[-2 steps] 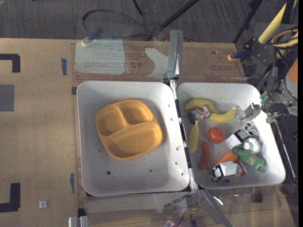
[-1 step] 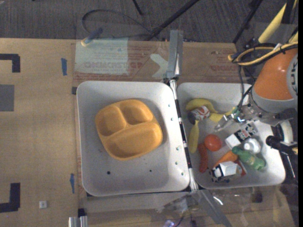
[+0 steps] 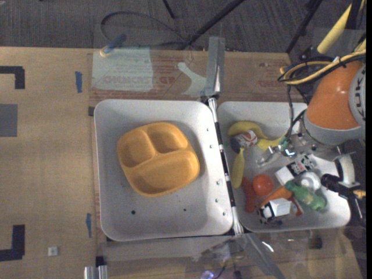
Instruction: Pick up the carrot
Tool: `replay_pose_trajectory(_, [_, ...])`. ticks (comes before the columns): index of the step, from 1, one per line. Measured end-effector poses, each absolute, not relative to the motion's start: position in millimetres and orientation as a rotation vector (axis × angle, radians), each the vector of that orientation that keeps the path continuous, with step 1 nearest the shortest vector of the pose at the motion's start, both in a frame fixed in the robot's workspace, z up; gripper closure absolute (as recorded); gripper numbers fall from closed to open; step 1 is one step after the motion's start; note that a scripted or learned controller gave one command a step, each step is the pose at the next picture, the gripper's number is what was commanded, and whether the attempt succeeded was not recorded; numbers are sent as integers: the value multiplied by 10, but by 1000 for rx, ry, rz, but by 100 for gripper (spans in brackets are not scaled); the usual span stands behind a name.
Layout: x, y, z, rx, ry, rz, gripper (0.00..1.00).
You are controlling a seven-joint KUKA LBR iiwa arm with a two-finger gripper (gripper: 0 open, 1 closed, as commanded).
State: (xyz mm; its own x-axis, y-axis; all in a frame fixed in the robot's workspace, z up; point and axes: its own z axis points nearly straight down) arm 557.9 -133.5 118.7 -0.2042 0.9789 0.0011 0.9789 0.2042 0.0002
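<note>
Camera view, from above the bench [image 3: 46, 156].

Left bin [image 3: 110, 214]: white, shallow. Holds one orange divided plate [image 3: 158, 157], three compartments, lying near the bin's middle, slightly turned.

Right bin [image 3: 340, 217]: white, shallow, touching the left bin along a shared edge. Contents crowded:
- Banana [image 3: 239, 168], yellow, along the bin's left edge, curving toward the far edge.
- Small can [image 3: 246, 139] with red and white label, beside the banana's upper end.
- Carrot [image 3: 280, 193], orange, lying low in the bin toward the near edge, partly hidden among neighbours.
- Red-orange round piece [image 3: 262, 183], touching the carrot's left side.
- Small white box [image 3: 276, 207], just beside the carrot, near the near edge.
- Green toy [image 3: 310, 197], toward the near right corner.

Arm [image 3: 334, 106]: grey with orange band, over the right bin's far right corner.

Claw [image 3: 290, 154]: low over the bin's middle, apart from the carrot. Whether it is wide or narrow, cannot tell.
</note>
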Motion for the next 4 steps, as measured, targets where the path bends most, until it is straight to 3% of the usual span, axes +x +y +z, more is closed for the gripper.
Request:
replay_pose_trajectory(1, [6197,-2096,1621,-1998,-2431,-2,0])
replay_pose_trajectory(2, [6680,-1365,1251,-2021,-2411,-3,0])
replay_pose_trajectory(3, [6736,-985,991,-2235,-2234,-20,0])
replay_pose_trajectory(4, [6758,-961,1111,-2235,-2239,-30,100])
